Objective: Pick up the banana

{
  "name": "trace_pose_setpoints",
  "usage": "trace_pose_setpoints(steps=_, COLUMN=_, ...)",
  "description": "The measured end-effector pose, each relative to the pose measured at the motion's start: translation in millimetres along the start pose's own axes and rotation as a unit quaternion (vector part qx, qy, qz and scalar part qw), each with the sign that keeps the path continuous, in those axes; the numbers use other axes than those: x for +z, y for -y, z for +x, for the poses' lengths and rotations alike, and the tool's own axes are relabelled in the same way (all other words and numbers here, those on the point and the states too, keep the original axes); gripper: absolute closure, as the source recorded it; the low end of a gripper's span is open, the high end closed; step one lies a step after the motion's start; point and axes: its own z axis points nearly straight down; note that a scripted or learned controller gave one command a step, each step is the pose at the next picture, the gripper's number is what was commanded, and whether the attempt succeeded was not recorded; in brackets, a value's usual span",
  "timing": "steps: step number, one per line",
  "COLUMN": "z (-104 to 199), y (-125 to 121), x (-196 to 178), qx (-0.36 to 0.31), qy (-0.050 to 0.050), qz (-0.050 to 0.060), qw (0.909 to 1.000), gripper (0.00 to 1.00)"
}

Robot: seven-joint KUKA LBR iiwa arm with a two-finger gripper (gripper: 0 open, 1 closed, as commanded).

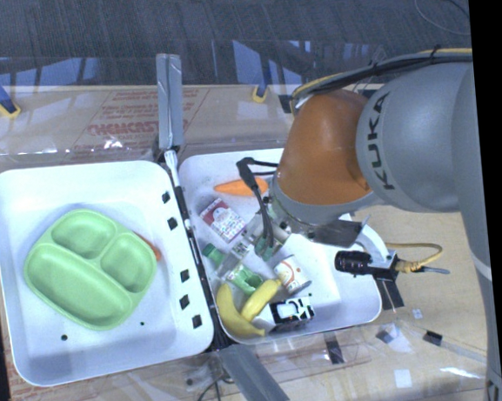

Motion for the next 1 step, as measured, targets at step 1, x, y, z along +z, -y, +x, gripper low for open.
trace_pose_setpoints(steps=1, z=2.5, y=41.3, x=1.0, qx=-0.058, qy=-0.001, qz=0.001, qw=0.9983, gripper=0.0)
